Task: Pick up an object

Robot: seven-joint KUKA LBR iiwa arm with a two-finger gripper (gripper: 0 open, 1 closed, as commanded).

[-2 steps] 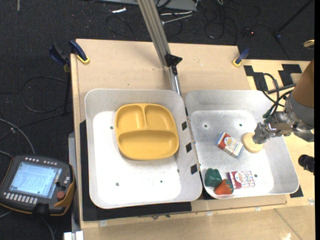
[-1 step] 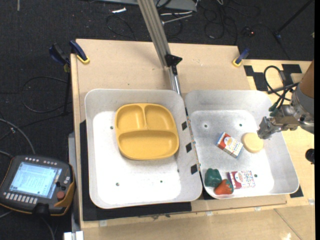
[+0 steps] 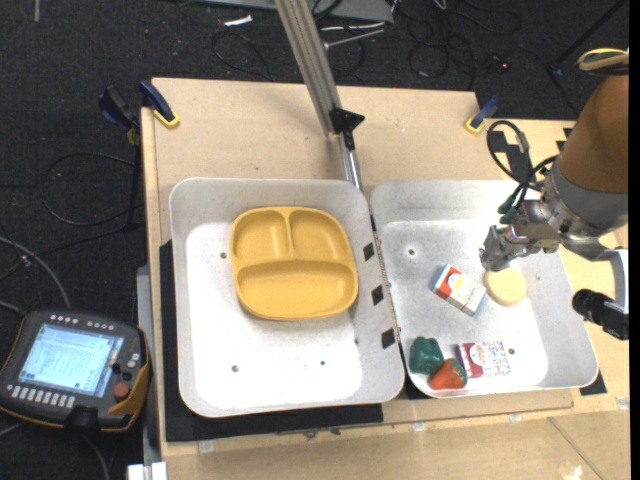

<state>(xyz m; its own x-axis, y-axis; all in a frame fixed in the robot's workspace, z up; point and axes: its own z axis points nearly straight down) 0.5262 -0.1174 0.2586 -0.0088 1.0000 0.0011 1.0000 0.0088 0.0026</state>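
Observation:
In the right bin (image 3: 420, 216) lie a small white and orange carton (image 3: 458, 289), a pale yellow round piece (image 3: 506, 288), a green item (image 3: 427, 352), a red item (image 3: 448, 374) and a red and white packet (image 3: 487, 358). My gripper (image 3: 497, 253) hangs over the right bin, just above and left of the pale yellow piece and to the right of the carton. Nothing shows between its tips.
A yellow divided plate (image 3: 294, 262) sits in the left bin (image 3: 200, 298). A metal pole (image 3: 312, 48) rises slantwise behind the bins. Clamps (image 3: 158, 103) hold the bench corners. A teach pendant (image 3: 70, 368) lies on the floor at the left.

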